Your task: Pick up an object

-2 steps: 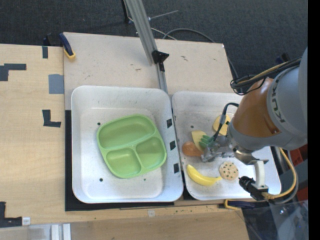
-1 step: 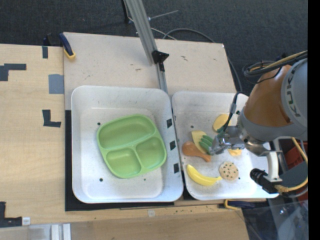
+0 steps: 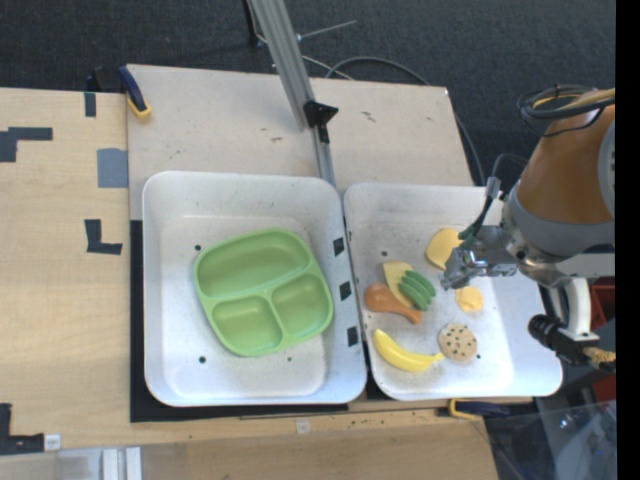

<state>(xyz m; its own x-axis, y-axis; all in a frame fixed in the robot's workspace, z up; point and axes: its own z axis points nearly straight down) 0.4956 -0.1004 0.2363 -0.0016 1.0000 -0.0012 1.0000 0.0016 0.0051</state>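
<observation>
**Bench top-down: gripper low in right bin, nothing visibly held**

Wooden bench [image 3: 60,268] on dark carpet, two shallow white bins side by side on a raised board. Grey pole [image 3: 290,58] slants in from the top and ends at the seam between the bins.

Left bin [image 3: 165,368]: one green divided tray [image 3: 263,291], three compartments, lying flat and slightly rotated, roughly centred.

Right bin [image 3: 530,368]: all the pickable items, bunched in its left and middle part.
- yellow banana [image 3: 404,353] near the front edge, curved
- round speckled cookie [image 3: 458,342] just right of the banana, touching or nearly so
- orange drumstick-shaped piece [image 3: 388,301] above the banana
- green ribbed piece [image 3: 418,289] lying against a pale yellow wedge [image 3: 396,272], both just above the orange piece
- yellow rounded lump [image 3: 441,247] toward the back, just left of the gripper
- small yellow round piece [image 3: 469,299] directly below the gripper

Arm [image 3: 565,183] comes in from the right, orange band up top, grey wrist below. Gripper [image 3: 465,268] sits over the middle of the right bin, between the yellow lump and the small round piece. Fingers too blurred and foreshortened: can't tell if the jaws are apart or together, and no item is visible between them.
</observation>
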